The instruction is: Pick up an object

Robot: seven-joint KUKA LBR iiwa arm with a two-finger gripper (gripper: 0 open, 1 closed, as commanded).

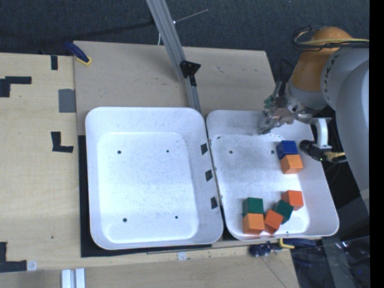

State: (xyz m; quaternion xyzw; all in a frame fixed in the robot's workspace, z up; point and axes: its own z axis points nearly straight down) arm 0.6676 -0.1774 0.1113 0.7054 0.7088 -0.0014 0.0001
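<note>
1. Two white bins sit side by side on the bench: the left bin [144, 179] and the right bin [240, 161].
2. Seven blocks lie in the right bin. A blue block [287, 148] touches an orange block [291, 163] near the bin's right wall, toward its far end.
3. At the near end, a green block [253, 205] sits just above an orange block [253, 222]; beside them lie another orange block [273, 220], a dark green block [283, 210] and one more orange block [293, 198].
4. The gripper [268, 123] hangs over the far right corner of the right bin, well apart from the near cluster and near the blue block. Whether it is spread or closed cannot be told; nothing shows in its grasp.
5. A metal rail [174, 47] slants across the bench behind the bins.
</note>
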